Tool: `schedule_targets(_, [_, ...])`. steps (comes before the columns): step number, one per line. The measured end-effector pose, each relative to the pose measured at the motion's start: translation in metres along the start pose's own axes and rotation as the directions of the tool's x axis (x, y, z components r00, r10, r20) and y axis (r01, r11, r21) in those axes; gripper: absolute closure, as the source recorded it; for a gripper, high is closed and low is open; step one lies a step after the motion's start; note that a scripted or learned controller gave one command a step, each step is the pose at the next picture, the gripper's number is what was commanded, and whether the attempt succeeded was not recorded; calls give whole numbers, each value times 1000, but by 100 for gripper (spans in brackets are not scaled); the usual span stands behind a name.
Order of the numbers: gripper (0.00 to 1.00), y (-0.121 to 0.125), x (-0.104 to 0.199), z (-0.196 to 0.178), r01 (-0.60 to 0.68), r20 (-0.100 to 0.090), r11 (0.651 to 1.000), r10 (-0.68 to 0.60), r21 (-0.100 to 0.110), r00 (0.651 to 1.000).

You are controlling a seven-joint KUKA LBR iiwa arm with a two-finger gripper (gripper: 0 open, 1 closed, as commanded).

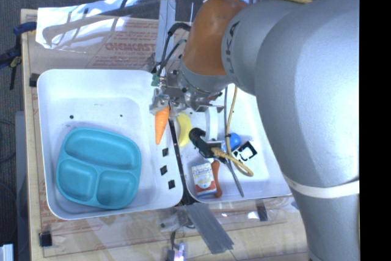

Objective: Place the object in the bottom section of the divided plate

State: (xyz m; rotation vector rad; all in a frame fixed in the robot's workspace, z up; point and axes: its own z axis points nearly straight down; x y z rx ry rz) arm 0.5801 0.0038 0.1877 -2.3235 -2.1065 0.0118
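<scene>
Carrying step, I judge: my hand [164, 102] grips a carrot [160, 125], tip down; next, left and down to the bottom section of the blue plate [101, 153].

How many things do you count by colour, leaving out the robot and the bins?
Blue: 2 (divided plate, small blue item)
Orange: 1 (carrot)
Yellow: 1 (yellow item)
Red and white: 1 (bottle)
Total: 5
</scene>
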Motion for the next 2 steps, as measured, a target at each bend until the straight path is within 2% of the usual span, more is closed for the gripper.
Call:
schedule_targets(1, [100,-51,65,0,42,1,999,-42,-1,999])
schedule_targets(2, [0,-50,64,0,41,1,999,-41,-2,999])
